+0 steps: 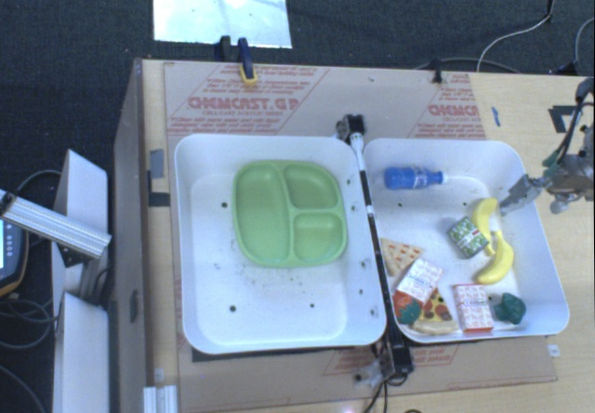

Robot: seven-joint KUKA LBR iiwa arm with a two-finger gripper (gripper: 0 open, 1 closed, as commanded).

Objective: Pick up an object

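The right bin [507, 156] holds several small items. A blue bottle [414, 178] lies on its side at the back. A yellow banana [497, 248] curves beside a small green can [468, 235]. Toward the front are a waffle-like cracker [399, 256], a red-and-white carton [420, 279], a pizza slice [429, 313], a second red carton [472, 306] and a dark green piece [509, 308]. My gripper [523, 192] reaches in from the right, over the bin's right rim, just above and right of the banana's top. Nothing shows in its grasp.
The left bin [209, 309] carries a green divided plate [288, 214]. A black-and-white divider [369, 216] runs between the bins. Cables and a clamp [245, 62] sit behind the bench, and grey rails [56, 225] stand to its left.
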